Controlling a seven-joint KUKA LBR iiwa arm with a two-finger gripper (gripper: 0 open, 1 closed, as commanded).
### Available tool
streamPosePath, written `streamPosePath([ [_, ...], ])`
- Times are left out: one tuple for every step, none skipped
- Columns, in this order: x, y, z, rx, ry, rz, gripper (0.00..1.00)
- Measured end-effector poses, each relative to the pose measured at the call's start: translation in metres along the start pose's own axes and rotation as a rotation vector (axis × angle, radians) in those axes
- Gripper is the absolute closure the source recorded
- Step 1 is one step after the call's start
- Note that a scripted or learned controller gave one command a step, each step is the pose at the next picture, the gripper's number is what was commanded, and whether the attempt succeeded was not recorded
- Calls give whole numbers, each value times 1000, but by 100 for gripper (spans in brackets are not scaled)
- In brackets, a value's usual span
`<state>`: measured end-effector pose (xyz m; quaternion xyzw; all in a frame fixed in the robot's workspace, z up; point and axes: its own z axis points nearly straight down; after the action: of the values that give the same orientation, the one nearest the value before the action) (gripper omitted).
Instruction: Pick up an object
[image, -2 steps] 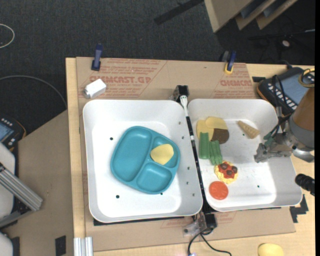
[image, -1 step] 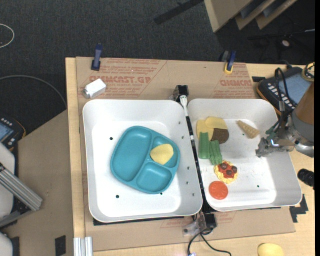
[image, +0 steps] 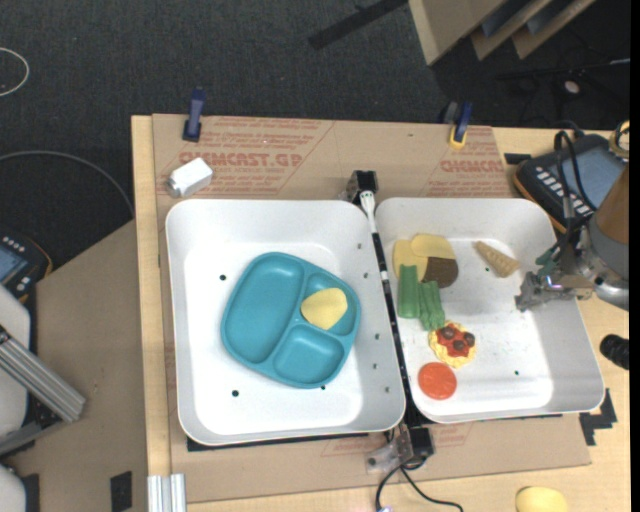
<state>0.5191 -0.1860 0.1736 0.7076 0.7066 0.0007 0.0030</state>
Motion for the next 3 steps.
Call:
streamPosePath([
  [0, 1, -10, -2, -1, 1, 100],
  [99, -38, -116, -6, 6, -12, 100],
  [9, -42, -51, 12, 2, 8, 100],
])
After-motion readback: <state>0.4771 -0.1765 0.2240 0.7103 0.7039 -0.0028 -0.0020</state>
